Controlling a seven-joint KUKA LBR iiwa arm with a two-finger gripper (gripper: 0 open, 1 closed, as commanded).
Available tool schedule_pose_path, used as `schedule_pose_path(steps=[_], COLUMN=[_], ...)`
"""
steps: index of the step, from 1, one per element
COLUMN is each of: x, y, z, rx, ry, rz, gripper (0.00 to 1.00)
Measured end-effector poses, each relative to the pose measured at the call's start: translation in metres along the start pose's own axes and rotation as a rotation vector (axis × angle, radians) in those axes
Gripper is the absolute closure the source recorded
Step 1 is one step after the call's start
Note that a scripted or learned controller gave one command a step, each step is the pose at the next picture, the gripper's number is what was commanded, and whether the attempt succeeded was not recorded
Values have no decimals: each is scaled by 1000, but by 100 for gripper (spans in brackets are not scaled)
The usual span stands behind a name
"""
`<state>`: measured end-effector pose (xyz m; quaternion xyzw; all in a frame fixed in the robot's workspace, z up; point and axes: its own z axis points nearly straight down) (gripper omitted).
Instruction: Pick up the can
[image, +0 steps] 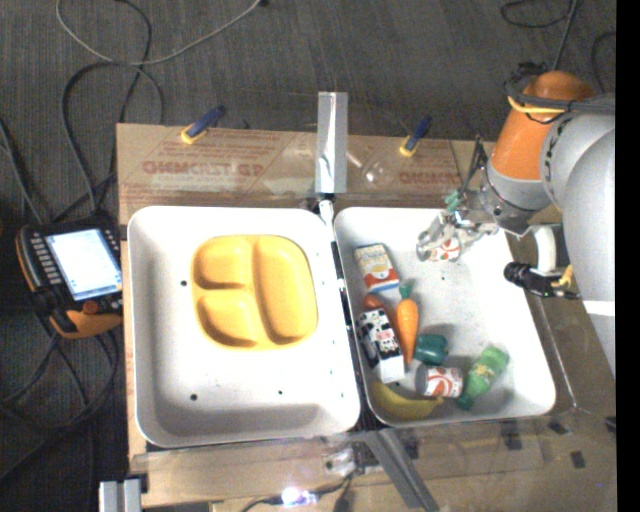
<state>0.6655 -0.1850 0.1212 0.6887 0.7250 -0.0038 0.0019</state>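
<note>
Can: the can (440, 382) lies on its side near the front of the right bin (520, 330), red and white, between a banana (405, 402) and a green bottle (484, 371), touching or nearly touching both
Gripper: the gripper (441, 243) hangs over the back of the right bin, well apart from the can; whether it is wide, narrow or clasping something, I cannot tell
Progress: by my judgement nothing is done yet; the can is not lifted, and reaching, grasping and raising all remain
Neighbours: a carrot (407, 327), a teal piece (431, 349) and two cartons (377, 266) crowd the can's side of the bin
Left bin: holds a yellow tray (255, 290)
Hard to make out: the gripper tip is a blur of white and red; the can's label is unreadable
</note>
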Motion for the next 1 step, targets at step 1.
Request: schedule_pose_path(steps=[1], x=[36], y=[4], z=[-103], rx=[-2], ry=[6], rz=[108], gripper=[100])
